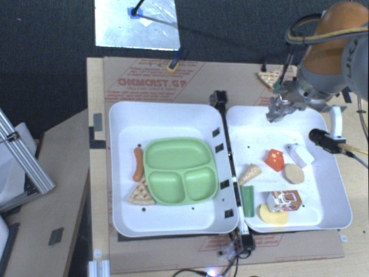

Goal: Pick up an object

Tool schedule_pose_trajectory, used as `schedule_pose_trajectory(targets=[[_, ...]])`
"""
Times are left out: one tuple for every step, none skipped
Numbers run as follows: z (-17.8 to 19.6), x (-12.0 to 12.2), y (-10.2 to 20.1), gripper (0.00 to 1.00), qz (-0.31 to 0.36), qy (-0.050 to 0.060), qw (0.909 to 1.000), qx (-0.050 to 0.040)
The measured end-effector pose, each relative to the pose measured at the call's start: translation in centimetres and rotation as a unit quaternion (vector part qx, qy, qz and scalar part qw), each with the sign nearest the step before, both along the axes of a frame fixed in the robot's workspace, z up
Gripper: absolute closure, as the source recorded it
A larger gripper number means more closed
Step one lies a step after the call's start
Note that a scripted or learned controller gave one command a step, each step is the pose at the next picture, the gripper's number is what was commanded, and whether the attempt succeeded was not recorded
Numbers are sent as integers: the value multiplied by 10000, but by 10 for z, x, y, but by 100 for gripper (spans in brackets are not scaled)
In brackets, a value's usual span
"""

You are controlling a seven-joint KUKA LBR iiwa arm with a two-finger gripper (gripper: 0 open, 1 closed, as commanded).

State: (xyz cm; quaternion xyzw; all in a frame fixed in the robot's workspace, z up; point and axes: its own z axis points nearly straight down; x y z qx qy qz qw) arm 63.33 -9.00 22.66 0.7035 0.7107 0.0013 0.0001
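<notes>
Gripper (278,109) hung over the far edge of the right bin (253,126); every candidate lay toward the camera from it.

Left to right: we had the hot dog (138,163), waffle wedge (140,194) and green divided tray (179,171) in the left bin (124,126), well apart from the gripper and across the divider, so poor picks. In the right bin, the cone-shaped piece (249,173) and green stick (247,201) sat near-left of it, stick's long axis running near-to-far. The red piece (275,159) lay almost straight below the gripper toward us, the nearest target in our judgement. Tan disc (293,173), carton (285,201) and yellow piece (273,214) sat further on. We couldn't tell the finger state; nothing visibly held.
</notes>
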Motion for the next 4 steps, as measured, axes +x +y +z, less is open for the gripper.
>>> schedule_pose_trajectory(targets=[[3,2,54,100,-3,-1,10000,-3],[-6,-4,108,100,-3,5,10000,-1],[2,-26,168,100,3,2,10000,6],[-8,-40,185,100,-12,13,10000,-5]])
